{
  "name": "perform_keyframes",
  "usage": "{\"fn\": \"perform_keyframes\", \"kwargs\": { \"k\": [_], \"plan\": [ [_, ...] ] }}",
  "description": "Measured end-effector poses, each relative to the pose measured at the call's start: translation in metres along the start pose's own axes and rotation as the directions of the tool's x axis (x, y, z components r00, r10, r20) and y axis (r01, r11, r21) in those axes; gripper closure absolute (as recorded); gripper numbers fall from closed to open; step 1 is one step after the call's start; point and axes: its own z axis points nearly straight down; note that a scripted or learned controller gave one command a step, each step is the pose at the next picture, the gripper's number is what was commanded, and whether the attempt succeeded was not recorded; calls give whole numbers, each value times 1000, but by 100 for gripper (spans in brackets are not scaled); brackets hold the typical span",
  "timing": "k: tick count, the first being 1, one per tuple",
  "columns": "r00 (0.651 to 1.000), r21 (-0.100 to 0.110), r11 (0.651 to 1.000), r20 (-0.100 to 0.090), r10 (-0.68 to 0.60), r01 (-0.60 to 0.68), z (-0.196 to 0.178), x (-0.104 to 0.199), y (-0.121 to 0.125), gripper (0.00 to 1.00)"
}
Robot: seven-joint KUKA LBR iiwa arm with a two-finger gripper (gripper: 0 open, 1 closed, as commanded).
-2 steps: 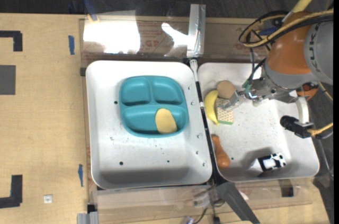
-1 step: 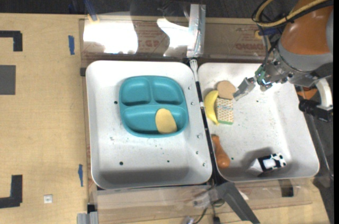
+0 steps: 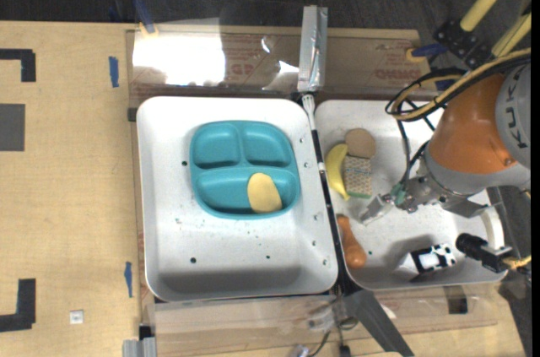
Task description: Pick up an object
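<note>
Apparently the approach step: end effector [image 3: 373,210] beside the speckled block [image 3: 358,175], open or closed unclear. Next, centre over it and close.

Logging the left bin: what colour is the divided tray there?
The divided tray is teal blue, seen best in the camera view.

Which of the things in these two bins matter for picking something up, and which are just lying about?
Job in hand (likely, all in the right bin):
gripper
checkered pad beside it
banana
carrot
brown round item

Lying about, in the left bin:
teal divided tray
yellow item in the tray's near compartment
</note>
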Motion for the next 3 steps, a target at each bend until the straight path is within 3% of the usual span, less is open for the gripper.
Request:
{"fn": "perform_keyframes", "kwargs": {
  "k": [1, 2, 3],
  "plan": [
    [1000, -16, 1000, 8, -25, 25, 7, 0, 37, 0],
    [1000, -15, 1000, 7, -6, 6, 7, -32, 91, 0],
    [976, -14, 976, 3, 218, -217, 8, -42, 136, 0]
  ]
}}
